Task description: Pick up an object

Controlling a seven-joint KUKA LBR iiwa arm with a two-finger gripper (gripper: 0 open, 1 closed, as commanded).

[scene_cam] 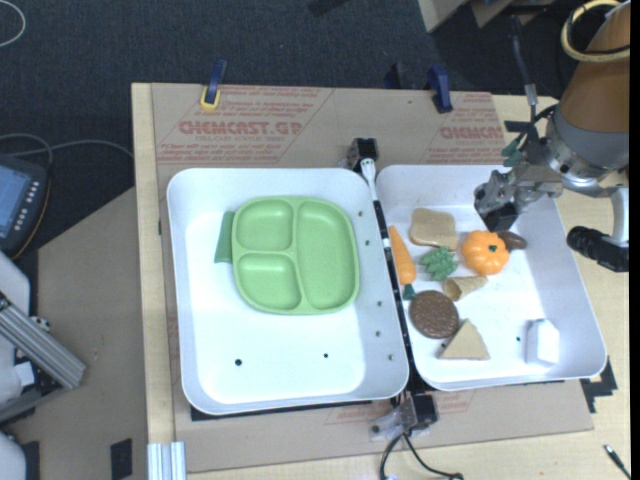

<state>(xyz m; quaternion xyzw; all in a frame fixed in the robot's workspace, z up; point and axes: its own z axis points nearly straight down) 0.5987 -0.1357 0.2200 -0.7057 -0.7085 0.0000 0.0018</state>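
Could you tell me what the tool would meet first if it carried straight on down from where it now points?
Probably the orange pumpkin, which sits just below and beside the tool in the right bin. Depth is unclear from this slanted view, so it may reach bare bin floor instead.

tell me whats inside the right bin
Right bin: bread, carrot, broccoli, pumpkin, cookie, wedge, white block. Gripper hides what's beneath it.

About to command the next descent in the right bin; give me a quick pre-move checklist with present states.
1. Tool over right bin: ok.
2. Tool holding anything: cannot tell.
3. Nearest target, orange pumpkin, unobstructed from above: ok.
4. Space around pumpkin: not ok; bread slice, green broccoli piece and a tan piece lie close by.
5. Green divided plate sits in left bin, out of the way: ok.
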